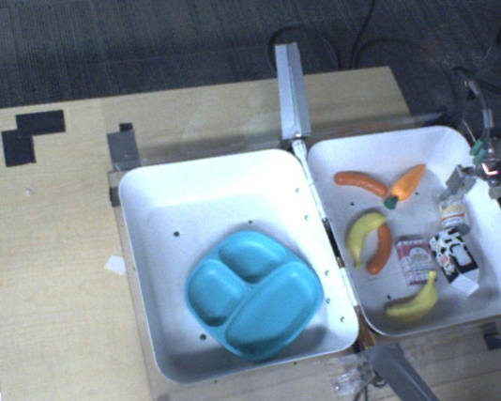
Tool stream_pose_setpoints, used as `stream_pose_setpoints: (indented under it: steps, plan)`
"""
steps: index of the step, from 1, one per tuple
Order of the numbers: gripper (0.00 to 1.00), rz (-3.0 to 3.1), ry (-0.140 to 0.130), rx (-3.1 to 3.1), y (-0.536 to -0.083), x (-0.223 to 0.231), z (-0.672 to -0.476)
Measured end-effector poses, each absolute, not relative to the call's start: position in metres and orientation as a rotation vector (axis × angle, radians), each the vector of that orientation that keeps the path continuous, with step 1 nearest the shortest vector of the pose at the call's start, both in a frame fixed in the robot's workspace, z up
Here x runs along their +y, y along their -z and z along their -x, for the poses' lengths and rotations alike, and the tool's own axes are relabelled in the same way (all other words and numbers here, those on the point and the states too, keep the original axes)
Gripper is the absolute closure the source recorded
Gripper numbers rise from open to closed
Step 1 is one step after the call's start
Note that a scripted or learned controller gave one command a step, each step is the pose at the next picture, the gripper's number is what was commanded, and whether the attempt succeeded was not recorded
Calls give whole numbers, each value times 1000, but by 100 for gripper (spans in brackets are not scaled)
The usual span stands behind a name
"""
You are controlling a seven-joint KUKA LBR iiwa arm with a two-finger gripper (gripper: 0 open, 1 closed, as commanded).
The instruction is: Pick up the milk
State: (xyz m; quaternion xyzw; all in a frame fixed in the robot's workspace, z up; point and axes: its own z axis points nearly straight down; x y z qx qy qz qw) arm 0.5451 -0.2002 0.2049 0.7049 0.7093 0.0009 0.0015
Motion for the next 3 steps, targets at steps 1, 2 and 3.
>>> stream_pose_setpoints:
  steps: [1, 2, 3]
  plan:
    - [0, -2135, -6, 2293, -92, -203, -497]
    - [100, -2128, -12, 2291, -104, -202, -500]
    - [100, -2190, -5, 2246, -206, -145, -489]
